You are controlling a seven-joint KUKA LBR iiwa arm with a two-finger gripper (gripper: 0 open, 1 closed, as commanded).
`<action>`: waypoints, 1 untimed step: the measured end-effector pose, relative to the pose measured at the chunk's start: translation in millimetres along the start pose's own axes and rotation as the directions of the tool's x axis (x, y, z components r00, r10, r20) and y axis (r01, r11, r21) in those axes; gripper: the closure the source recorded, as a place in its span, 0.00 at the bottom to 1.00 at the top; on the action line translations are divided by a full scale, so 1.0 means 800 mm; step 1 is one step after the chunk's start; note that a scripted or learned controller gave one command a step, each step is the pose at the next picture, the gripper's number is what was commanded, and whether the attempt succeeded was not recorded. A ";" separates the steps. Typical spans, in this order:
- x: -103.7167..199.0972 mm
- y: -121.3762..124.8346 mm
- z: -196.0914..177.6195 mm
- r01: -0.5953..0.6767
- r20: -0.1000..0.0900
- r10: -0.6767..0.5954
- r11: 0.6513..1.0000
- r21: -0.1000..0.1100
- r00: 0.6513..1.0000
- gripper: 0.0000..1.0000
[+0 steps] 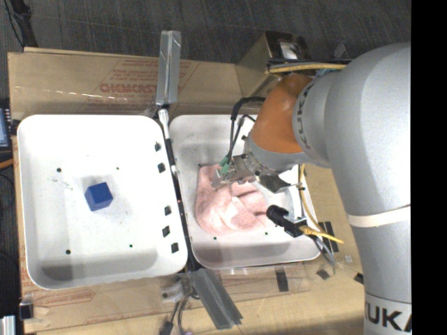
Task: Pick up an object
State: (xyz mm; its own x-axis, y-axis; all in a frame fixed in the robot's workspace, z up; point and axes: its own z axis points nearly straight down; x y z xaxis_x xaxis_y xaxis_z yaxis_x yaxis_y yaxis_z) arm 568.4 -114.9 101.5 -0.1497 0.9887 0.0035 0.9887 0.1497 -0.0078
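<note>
A crumpled pink cloth (227, 204) lies in the right bin (202, 137), towards its middle and front. My gripper (230, 173) reaches down from the right and sits at the cloth's upper edge, touching or just above it. Its wrist and housing hide the fingertips. A blue cube (99, 195) rests in the left bin (42, 138), left of centre, far from the gripper.
A metal divider rail (170, 180) with black clips separates the two bins. The big grey arm (363, 152) covers the right bin's right side. Yellow and black cables (314, 230) hang near that bin's front right corner. Cardboard (105, 79) lies behind the bins.
</note>
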 end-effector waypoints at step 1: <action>0.000 0.000 0.000 0.001 0.000 -0.001 1.000 0.000 1.000 0.00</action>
State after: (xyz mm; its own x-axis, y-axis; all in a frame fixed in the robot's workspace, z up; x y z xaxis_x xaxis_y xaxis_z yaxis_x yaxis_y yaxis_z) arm 568.4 -114.9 101.6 -0.1502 0.9886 0.0030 0.9886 0.1502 -0.0078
